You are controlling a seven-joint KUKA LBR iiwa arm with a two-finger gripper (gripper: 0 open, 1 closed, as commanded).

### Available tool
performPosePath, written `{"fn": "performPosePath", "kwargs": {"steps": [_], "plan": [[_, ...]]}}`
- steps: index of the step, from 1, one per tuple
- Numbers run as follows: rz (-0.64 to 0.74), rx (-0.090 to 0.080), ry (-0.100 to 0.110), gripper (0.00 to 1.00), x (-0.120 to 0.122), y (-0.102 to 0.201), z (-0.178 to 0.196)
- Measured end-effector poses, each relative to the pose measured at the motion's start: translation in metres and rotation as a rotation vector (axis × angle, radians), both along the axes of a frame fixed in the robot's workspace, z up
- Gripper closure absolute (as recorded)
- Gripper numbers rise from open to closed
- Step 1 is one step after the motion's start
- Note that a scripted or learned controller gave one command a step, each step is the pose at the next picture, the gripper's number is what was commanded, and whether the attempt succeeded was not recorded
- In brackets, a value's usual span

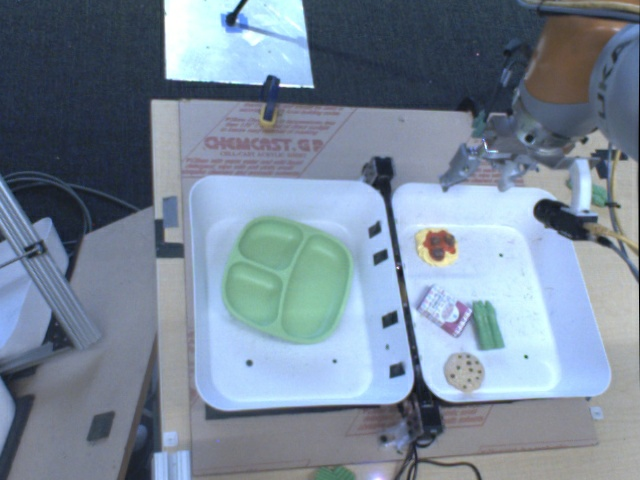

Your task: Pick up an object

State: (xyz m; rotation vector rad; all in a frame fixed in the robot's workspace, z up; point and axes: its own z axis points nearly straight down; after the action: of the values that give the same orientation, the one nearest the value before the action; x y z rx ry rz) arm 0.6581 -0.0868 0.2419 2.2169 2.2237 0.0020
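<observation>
The right bin (pixel 560 298) holds a small yellow and red pizza slice (pixel 437 246), a pink and white packet (pixel 443 310), a bundle of green beans (pixel 487 324) and a brown cookie (pixel 464 371). My gripper (pixel 484 171) hangs over that bin's far rim, behind and to the right of the pizza slice. Its fingers are spread apart with nothing between them.
A green divided plate (pixel 288 278) lies in the left bin (pixel 215 358). A black hinge strip (pixel 392 268) runs between the two bins. A silver sheet (pixel 238 28) lies on the dark floor behind the bench, with a yellow and blue clamp (pixel 269 103) at the bench's far edge.
</observation>
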Motion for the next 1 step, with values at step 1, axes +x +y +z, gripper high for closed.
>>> {"fn": "performPosePath", "kwargs": {"steps": [1], "plan": [[-0.003,0.000,0.006,0.00,-0.0254,-0.0157,-0.1653]]}}
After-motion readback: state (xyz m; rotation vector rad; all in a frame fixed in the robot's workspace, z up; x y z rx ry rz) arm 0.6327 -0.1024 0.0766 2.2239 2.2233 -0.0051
